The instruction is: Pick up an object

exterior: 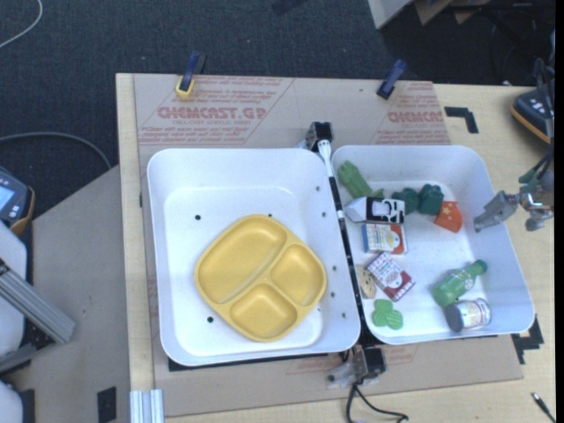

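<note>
Bench held two white bins: yellow tray [261, 277] left, small items right. Gripper [511, 210] sat at right bin's [493, 179] right edge; couldn't tell its opening or any load.

A yellow divided plate [261, 277] lies in the white left bin [167, 236]. The white right bin [493, 192] holds a green bottle [458, 281], an orange block [448, 216] and a red-and-white packet [389, 275].
</note>
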Robot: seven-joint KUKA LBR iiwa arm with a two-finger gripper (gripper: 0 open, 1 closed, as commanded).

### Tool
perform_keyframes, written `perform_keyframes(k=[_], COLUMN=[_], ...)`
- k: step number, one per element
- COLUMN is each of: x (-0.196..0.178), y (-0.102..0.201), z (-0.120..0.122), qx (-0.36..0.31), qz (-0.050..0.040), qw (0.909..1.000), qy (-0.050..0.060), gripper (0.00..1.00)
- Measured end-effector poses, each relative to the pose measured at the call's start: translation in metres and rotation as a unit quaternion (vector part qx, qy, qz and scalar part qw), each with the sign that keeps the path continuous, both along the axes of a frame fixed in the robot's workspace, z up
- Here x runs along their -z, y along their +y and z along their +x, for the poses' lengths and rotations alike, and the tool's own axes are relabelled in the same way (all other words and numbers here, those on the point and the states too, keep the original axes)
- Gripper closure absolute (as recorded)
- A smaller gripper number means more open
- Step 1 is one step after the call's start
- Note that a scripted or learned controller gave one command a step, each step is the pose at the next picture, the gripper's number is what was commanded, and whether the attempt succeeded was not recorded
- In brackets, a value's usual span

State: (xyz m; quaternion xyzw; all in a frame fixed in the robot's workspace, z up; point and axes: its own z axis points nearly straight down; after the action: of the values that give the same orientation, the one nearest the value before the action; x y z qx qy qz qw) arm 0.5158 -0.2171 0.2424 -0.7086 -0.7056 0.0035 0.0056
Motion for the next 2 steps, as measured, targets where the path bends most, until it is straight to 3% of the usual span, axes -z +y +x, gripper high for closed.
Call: perform_keyframes(k=[1,2], x=[-0.007,0.035], y=[0.001,0.002], z=[0.003,0.003], qx=[-0.002,-0.002], qz=[-0.0018,-0.0003], qw=[1.0000,1.0000], qy=[-0.007,-0.004], gripper=[0.00,0.00])
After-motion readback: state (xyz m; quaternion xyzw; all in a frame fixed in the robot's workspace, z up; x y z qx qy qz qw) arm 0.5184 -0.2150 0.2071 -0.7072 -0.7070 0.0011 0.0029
